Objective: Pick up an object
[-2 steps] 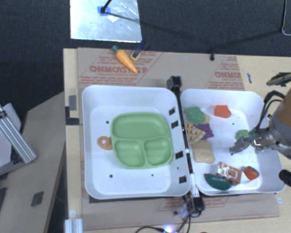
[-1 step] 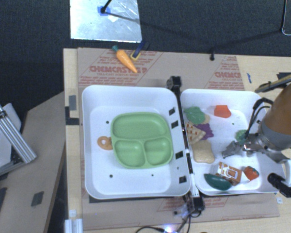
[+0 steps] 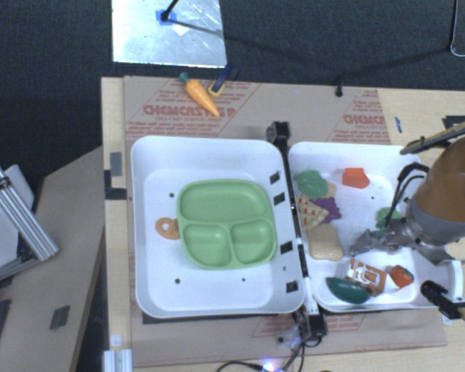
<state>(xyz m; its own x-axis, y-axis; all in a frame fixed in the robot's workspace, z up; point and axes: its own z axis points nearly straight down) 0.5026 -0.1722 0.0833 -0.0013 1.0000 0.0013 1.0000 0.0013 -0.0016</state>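
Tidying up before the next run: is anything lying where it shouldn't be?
Yes. A toy carrot lies on the bench behind the left bin, outside both bins. A small orange ring sits loose in the left bin beside the green tray, not in it.

Left bin (image 3: 151, 208) contains a green divided tray (image 3: 225, 222) and a small pretzel (image 3: 167, 228). Right bin (image 3: 387, 157) contains toy foods. The claw (image 3: 372, 241) is positioned low over the right bin, near a cracker (image 3: 324, 242).
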